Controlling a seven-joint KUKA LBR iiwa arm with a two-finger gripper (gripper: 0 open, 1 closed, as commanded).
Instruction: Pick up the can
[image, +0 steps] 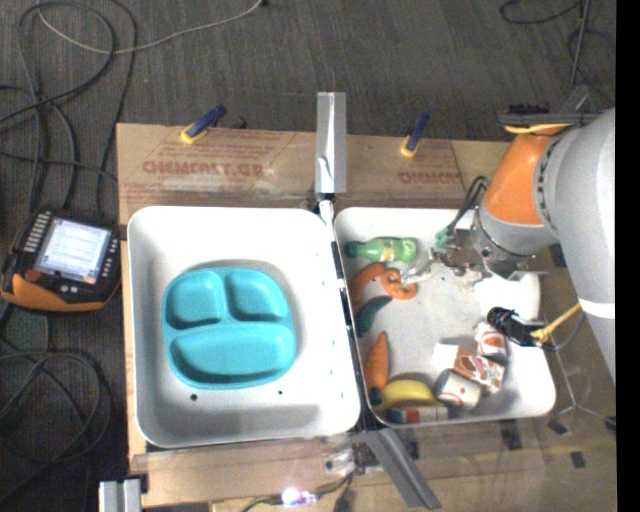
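The can (470, 382), patterned red and white, lies on its side near the front right corner of the right bin (525, 405). My gripper (436, 260) hangs over the back middle of that bin, just right of a green bottle (385, 248) and an orange-red curved toy (385, 282). It is well behind the can and apart from it. The grey arm with its orange band (512, 195) reaches in from the right and hides the gripper's upper part.
A similar red-and-white item (490, 342) and a white card (446, 354) lie behind the can. A banana (405, 392), a carrot (377, 362) and a dark green piece (368, 312) line the bin's left side. The left bin (150, 400) holds a blue divided plate (232, 325).
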